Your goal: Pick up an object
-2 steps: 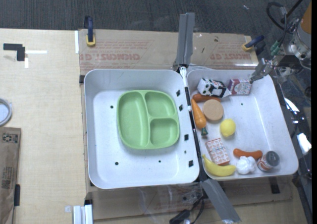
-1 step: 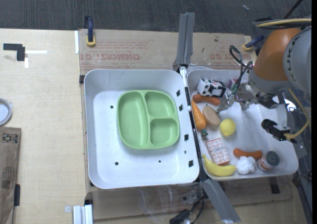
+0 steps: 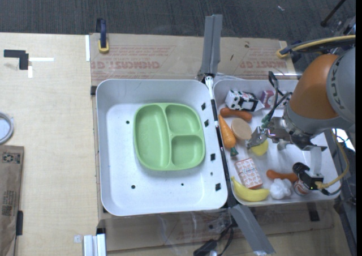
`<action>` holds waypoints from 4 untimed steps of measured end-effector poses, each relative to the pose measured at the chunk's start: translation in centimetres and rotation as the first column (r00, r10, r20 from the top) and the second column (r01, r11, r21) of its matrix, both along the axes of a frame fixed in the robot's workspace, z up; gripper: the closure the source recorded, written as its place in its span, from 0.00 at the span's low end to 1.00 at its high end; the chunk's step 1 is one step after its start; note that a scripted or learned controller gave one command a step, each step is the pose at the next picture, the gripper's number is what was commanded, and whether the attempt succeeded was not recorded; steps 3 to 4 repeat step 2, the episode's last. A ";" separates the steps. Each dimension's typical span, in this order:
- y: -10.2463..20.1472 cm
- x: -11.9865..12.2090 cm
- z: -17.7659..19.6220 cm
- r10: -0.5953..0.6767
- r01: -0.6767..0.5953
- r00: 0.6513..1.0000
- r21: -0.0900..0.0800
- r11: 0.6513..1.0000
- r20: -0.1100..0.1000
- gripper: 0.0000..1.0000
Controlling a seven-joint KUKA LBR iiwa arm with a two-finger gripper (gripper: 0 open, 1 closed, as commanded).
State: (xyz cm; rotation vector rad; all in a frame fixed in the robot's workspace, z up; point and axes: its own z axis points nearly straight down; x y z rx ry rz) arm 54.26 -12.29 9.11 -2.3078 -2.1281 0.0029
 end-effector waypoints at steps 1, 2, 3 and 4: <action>-0.1 0.0 0.8 -0.004 0.004 1.000 0.000 1.000 -0.001 1.00; 3.8 1.0 10.0 0.117 -0.117 0.993 -0.001 0.993 0.002 1.00; 3.8 1.0 10.0 0.117 -0.117 0.993 -0.001 0.993 0.002 1.00; 3.8 1.0 10.0 0.117 -0.117 0.993 -0.001 0.993 0.002 1.00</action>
